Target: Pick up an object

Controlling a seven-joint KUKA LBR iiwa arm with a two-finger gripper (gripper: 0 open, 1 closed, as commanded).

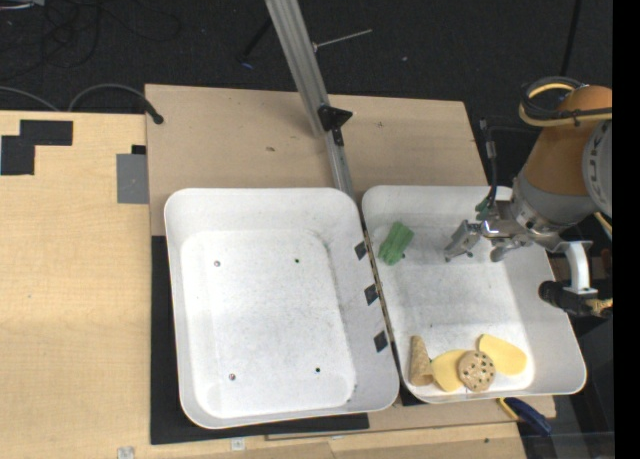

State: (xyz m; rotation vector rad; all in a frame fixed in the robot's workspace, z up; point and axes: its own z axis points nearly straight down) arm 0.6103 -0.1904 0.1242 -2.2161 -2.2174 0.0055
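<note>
Grey arm with orange band reaches in from right, two-finger metal gripper [478,243] over far part of right shallow white bin [560,372], fingers spread apart, nothing between them. Small green block [396,243] lies left of gripper, near bin's left wall, apart from fingers. Yellow discs, round perforated tan cookie [476,371] and tan cone-shaped piece [419,359] clustered at near edge.

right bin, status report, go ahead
Gripper over right bin, nothing between fingers. Green block to its left, untouched. Cookie and yellow pieces at near edge. Path clear.
</note>
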